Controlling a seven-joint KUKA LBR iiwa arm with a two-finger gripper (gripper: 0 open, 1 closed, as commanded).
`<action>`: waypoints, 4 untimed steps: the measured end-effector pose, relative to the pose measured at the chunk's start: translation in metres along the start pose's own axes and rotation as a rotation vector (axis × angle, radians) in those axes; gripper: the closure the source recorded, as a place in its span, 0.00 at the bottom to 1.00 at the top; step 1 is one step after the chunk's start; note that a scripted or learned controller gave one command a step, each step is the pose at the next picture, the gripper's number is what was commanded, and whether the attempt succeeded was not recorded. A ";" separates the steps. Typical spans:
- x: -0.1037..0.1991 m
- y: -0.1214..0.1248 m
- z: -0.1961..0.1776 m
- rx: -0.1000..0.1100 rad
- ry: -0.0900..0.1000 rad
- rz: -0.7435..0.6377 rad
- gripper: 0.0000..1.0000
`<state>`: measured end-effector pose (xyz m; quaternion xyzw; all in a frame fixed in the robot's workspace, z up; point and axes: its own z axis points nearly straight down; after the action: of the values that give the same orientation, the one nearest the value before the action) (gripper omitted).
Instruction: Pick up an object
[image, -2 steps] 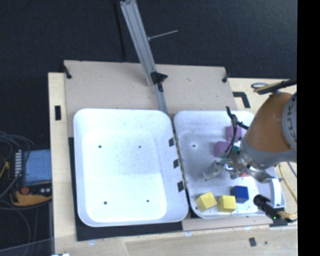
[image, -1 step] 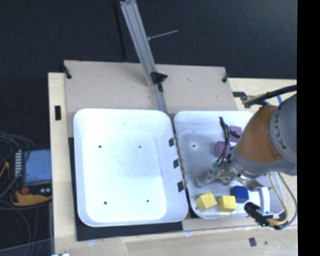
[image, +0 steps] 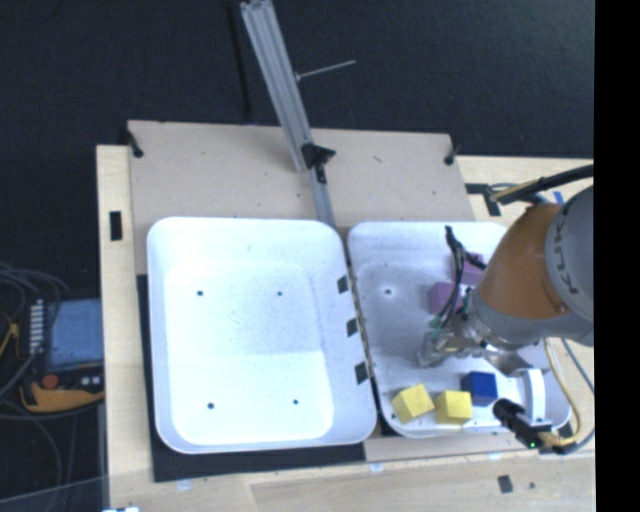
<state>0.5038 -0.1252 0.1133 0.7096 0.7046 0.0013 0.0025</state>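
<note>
My gripper is low inside the right bin, under the grey arm with its orange band. A purple object lies just above the gripper, partly hidden by the wrist and its cables. Two yellow blocks sit side by side at the bin's front edge, below the gripper. A blue block rests to the right of them, close to the arm. Nothing shows held in the gripper.
The left bin is a shallow white tray beside the right one. A slanted metal pole runs from the top down to the gap between the bins. Cables and a small box lie off the bench at the left.
</note>
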 end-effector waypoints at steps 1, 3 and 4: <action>-0.001 -0.001 -0.064 -0.003 -0.001 -0.010 1.00; -0.005 0.001 -0.182 -0.003 -0.001 -0.010 1.00; 0.051 0.023 -0.167 0.004 0.002 -0.014 1.00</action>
<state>0.5260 -0.0745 0.2804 0.7045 0.7097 0.0006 0.0003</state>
